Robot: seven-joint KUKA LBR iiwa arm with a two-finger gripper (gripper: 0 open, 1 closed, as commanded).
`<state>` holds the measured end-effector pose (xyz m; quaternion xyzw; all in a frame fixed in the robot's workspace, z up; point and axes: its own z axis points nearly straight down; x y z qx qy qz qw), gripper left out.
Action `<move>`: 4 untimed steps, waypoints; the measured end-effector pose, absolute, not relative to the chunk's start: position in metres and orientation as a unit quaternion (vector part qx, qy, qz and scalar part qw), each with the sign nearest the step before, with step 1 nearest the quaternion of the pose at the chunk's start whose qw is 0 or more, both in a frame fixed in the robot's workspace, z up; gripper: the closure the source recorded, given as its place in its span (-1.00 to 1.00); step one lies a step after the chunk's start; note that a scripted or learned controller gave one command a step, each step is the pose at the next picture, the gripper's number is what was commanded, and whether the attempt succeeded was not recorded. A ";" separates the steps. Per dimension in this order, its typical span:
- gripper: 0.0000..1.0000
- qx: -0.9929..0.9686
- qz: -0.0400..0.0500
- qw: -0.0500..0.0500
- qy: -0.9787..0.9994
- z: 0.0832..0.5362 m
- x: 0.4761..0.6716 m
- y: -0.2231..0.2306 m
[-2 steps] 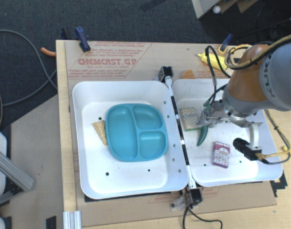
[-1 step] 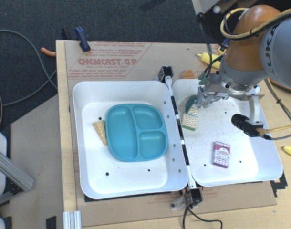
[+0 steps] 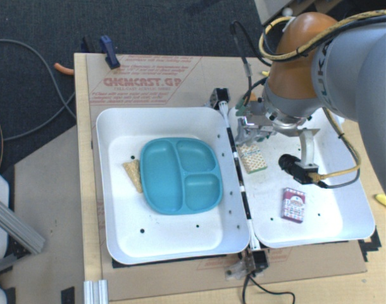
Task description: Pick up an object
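Maroon packet point(image 3: 293, 205) lower-right of jaws point(image 3: 251, 132); patterned pad point(image 3: 254, 159) directly beneath jaws, long axis down-right; jaw state unclear.

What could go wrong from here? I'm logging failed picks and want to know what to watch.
The gripper hangs over the speckled sponge, close to the divider between the bins; it might strike that wall. The sponge lies flat, so a grasp may slip. The black cable trails near the small red packet and could drag it.
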<state>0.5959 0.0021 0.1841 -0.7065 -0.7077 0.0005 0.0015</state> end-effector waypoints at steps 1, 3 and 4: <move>-1.00 -0.707 0.000 0.001 -0.707 0.185 0.596 0.001; -1.00 -0.707 0.001 0.000 -0.707 0.185 0.630 -0.054; -1.00 -0.707 -0.001 -0.002 -0.707 0.088 0.626 -0.093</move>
